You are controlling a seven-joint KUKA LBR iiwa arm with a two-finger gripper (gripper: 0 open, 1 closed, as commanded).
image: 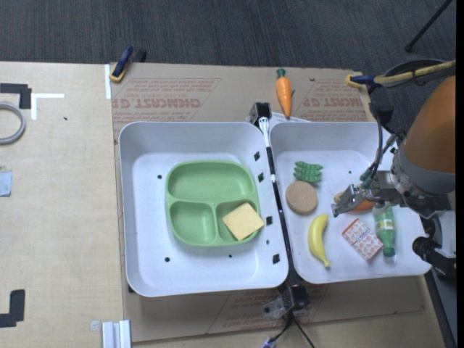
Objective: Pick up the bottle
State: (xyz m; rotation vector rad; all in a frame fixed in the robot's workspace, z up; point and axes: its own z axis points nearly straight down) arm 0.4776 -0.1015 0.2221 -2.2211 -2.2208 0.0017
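The bottle (386,230) is small and green with a pale label. It lies in the right bin (341,140) near that bin's right wall, its length running roughly front to back. My gripper (349,200) hangs over the right bin just left of and slightly behind the bottle, above an orange-red item (365,203) that it partly covers. The grey wrist and the orange band of the arm (435,136) reach in from the right and hide the bin's far right side. Nothing shows as gripped.
The right bin also holds a red-and-white box (362,239) beside the bottle, a banana (318,240), a round brown biscuit (301,197) and a green pea pod (307,171). The left bin (138,194) holds a green divided tray (210,180) with a yellow block (242,221). A toy carrot (283,91) lies behind the bins.
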